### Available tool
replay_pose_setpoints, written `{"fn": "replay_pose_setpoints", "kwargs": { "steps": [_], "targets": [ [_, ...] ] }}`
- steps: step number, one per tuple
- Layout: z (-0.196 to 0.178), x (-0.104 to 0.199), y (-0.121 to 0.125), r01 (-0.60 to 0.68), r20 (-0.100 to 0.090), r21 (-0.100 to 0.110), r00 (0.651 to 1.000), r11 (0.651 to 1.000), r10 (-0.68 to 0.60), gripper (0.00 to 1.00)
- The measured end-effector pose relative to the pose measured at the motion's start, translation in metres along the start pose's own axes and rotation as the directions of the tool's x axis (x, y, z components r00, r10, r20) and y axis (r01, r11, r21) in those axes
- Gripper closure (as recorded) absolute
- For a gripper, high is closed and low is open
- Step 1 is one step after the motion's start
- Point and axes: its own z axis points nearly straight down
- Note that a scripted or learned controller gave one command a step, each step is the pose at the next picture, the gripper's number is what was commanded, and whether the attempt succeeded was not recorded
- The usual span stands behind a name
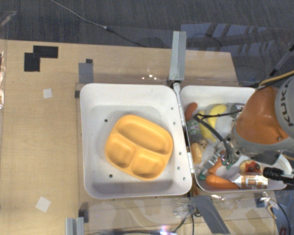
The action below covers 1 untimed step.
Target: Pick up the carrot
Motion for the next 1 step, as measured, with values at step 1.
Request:
{"fn": "replay_pose_setpoints", "kwargs": {
  "steps": [1],
  "targets": [
    [-0.0126, -0.0021, 0.0038, 0.008, 0.008, -0.007, 1.000, 1.000, -0.008, 1.00]
  ]
}}
